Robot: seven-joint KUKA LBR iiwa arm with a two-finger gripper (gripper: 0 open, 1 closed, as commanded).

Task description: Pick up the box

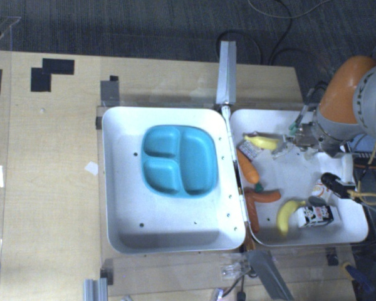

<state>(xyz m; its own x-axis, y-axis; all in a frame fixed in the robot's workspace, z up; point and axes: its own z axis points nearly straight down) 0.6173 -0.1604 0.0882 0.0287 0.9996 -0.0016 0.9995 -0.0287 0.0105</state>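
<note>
Gripper (287, 142) at right bin's (351, 231) far side beside a yellow toy (263, 142), finger state indiscernible; box (316, 214) sits near front wall touching banana (286, 214), so descent here risks grabbing wrong item.

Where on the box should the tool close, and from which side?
Likely from straight above, across the short sides of the box. It lies flat near the right bin's front corner, with a banana close on its left.
</note>
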